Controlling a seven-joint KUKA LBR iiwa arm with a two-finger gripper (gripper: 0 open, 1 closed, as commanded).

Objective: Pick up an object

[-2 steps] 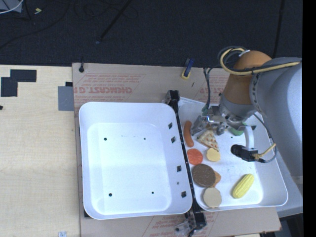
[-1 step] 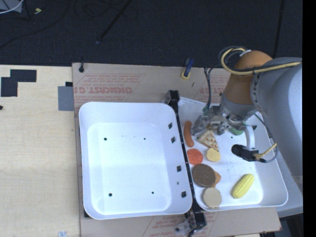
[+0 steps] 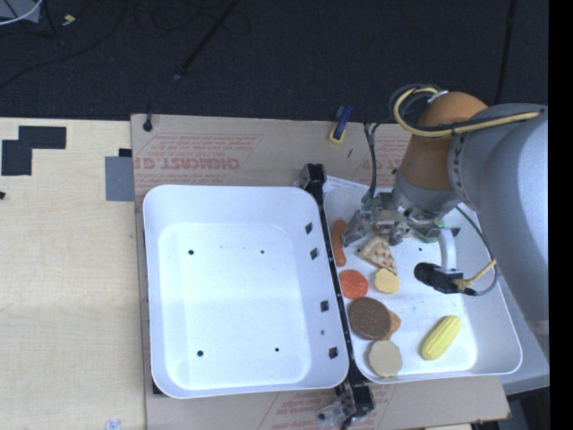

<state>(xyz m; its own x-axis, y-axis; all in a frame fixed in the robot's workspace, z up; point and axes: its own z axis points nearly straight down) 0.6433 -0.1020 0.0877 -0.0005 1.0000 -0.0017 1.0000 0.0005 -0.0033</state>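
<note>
Orange-banded arm's gripper (image 3: pixel 383 229) sits in right bin (image 3: pixel 488 352), center-right of frame, right over pizza slice (image 3: pixel 380 254); can't tell finger state. Corn cob (image 3: pixel 440 337) lower right, cookie (image 3: pixel 369 317) nr divider.

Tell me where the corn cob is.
The corn cob lies in the right bin, near its front right corner, right of the tan disc.

I'm looking at my arm (image 3: pixel 510 195) here: big smooth grey shell, orange band (image 3: pixel 443 141) wrapping above the wrist, yellow and black cables (image 3: pixel 414 97) looping over the top, and a black-tipped lead (image 3: pixel 440 278) dangling off the metal wrist hardware.
</note>
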